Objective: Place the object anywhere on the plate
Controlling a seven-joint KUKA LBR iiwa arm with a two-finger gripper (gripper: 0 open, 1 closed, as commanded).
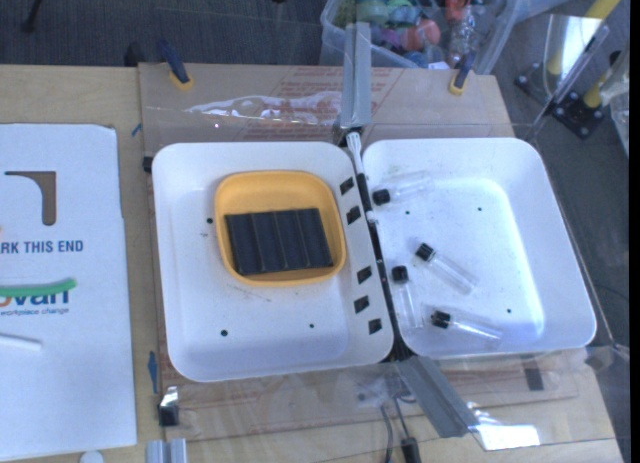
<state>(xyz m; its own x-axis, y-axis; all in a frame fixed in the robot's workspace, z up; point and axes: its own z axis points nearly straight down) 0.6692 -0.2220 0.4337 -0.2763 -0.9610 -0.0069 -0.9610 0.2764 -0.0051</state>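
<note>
A yellow plate [232,194] with rounded corners lies in the left bin [190,331], toward its back. A black ridged rectangular slab [278,241] rests flat on the plate and covers most of its middle. In the right bin [520,211] lie several clear vials with black caps: one near the back left corner [400,191], one in the middle [442,265], one along the left wall [405,299], and one at the front [466,327]. All of them lie on their sides, apart from each other.
A black divider with clips [362,251] runs between the two bins. A white printed sheet [60,281] covers the bench at the left. A clear tub of coloured toys [420,1] stands behind the bins. A metal bracket [440,406] sits at the front.
</note>
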